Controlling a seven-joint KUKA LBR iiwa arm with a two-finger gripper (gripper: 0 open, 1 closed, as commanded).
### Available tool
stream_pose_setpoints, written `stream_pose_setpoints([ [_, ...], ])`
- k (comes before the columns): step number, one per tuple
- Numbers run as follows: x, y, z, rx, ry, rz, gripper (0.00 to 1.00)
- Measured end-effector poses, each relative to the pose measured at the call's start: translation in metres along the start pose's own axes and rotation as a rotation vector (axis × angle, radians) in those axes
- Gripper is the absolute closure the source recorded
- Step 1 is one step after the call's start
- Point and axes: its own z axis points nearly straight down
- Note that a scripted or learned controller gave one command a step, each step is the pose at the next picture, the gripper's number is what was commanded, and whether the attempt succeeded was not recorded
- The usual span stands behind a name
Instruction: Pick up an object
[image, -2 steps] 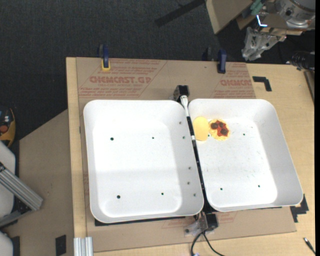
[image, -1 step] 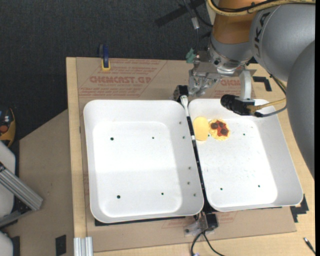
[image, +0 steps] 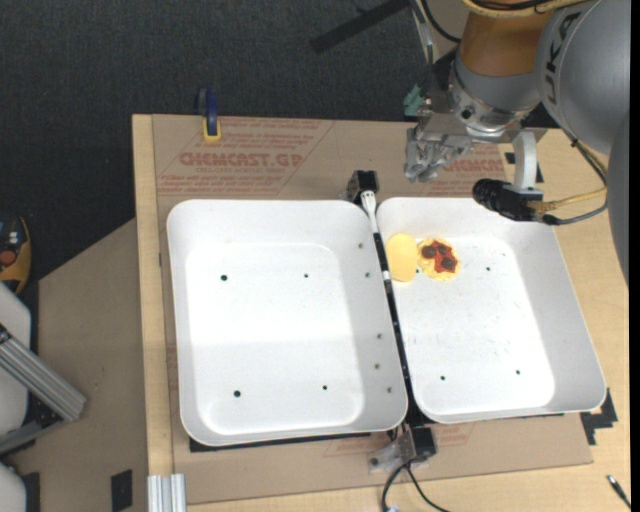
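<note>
Two shallow white bins sit side by side on a sheet of brown cardboard (image: 290, 150) printed with red lettering, which covers the table (image: 120, 300). The left bin (image: 265, 320) shows a bare floor marked with a few small dark dots. The right bin (image: 500, 340) holds two small things at its far-left corner: a pale yellow rounded piece (image: 401, 257), lying just beside the wall shared with the left bin, and, close to its right, a red-and-dark lumpy object (image: 439, 257) with a yellow fringe. What either one is cannot be made out.

The grey arm (image: 590, 60), with its orange band, reaches in from the far right. Its tool (image: 432, 165) hangs over the cardboard just beyond the far rim of the right bin, apart from both small things. How far the tool is open cannot be told from this angle, and no object is seen in its grasp.

A black clip (image: 362, 185) sits at the far end of the seam between the bins, and another clip (image: 415, 443) with a trailing cable sits at the near end. A blue-and-yellow clamp (image: 209, 115) grips the cardboard's far-left edge.
</note>
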Motion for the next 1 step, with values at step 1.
stream_pose_setpoints([
  [1, 0.0882, -0.0040, 0.0282, 0.008, 0.005, -0.011, 1.00],
])
